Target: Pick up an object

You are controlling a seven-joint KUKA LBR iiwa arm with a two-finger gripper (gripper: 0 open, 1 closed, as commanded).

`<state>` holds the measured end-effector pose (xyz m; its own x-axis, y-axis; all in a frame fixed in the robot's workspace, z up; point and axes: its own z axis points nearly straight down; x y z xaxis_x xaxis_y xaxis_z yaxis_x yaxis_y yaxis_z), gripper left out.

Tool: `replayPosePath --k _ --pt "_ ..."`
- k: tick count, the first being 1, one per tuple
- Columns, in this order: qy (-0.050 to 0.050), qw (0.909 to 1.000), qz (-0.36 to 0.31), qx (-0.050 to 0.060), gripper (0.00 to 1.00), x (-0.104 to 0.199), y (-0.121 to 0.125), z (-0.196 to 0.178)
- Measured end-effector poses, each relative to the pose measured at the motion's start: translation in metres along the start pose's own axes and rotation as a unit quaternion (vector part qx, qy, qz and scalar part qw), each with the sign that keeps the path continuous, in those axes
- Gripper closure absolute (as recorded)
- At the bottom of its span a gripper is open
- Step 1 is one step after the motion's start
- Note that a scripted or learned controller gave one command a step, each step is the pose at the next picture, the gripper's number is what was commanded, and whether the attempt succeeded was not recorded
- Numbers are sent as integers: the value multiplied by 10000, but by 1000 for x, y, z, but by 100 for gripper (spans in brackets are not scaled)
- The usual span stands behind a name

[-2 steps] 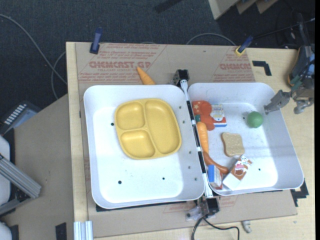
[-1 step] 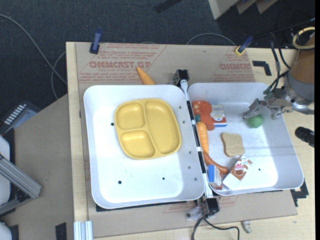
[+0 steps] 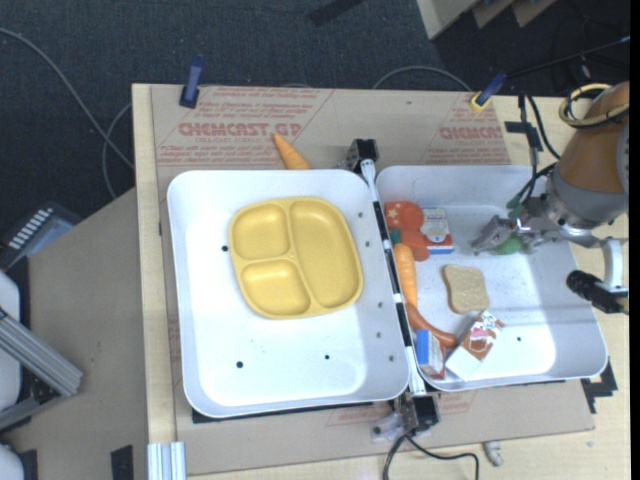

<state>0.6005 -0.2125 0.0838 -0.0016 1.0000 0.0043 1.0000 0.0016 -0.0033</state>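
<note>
The right bin (image 3: 560, 363) holds several small items. A slice of bread (image 3: 466, 288) lies near its middle. An orange carrot (image 3: 404, 271) runs along the left wall, below a red piece (image 3: 402, 215) and a small white carton (image 3: 436, 228). A red and white packet (image 3: 481, 336) and a blue item (image 3: 422, 348) lie by the front left corner. My gripper (image 3: 492, 237) hangs low over the bin's back half, up and to the right of the bread and right of the carton. A bit of green (image 3: 512, 248) shows just beside it.
The left bin (image 3: 200, 358) carries a yellow divided plate (image 3: 296, 256). Another orange carrot (image 3: 290, 153) lies on the cardboard behind the left bin. The arm (image 3: 590, 173) enters from the right over the right bin's back edge. Cables cross behind the bins.
</note>
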Motion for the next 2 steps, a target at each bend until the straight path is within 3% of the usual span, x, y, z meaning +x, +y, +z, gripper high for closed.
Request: replayPosePath --k 1,2 --pt "-17 10000 0 -19 100 -1 1 -11" --pt "-4 10000 7 67 100 70 59 1"
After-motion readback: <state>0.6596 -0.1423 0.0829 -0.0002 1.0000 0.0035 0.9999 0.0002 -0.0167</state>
